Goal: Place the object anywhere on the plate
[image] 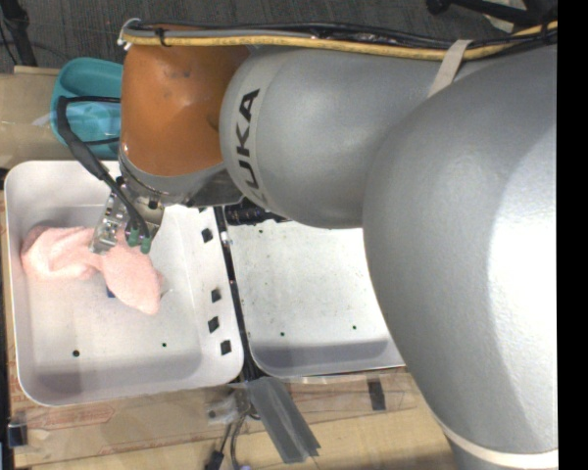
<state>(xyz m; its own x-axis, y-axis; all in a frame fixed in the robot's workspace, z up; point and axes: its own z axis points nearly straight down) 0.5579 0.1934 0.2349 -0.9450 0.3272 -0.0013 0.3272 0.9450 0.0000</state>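
Just one pink cloth [98, 262] lies in the left of two bins [39, 380], beneath one pincer [118, 235], grip unclear.

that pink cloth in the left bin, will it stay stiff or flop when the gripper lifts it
Probably flops: the pink cloth lies crumpled in soft folds. It looks light, so it may drag or bunch if pushed. The gripper sits right over it, and a pinch might catch just one fold.

Floor [69, 8]: dark grey carpet
Bench [157, 414]: pale wood, beneath the bins
Cable [5, 3]: black, on floor
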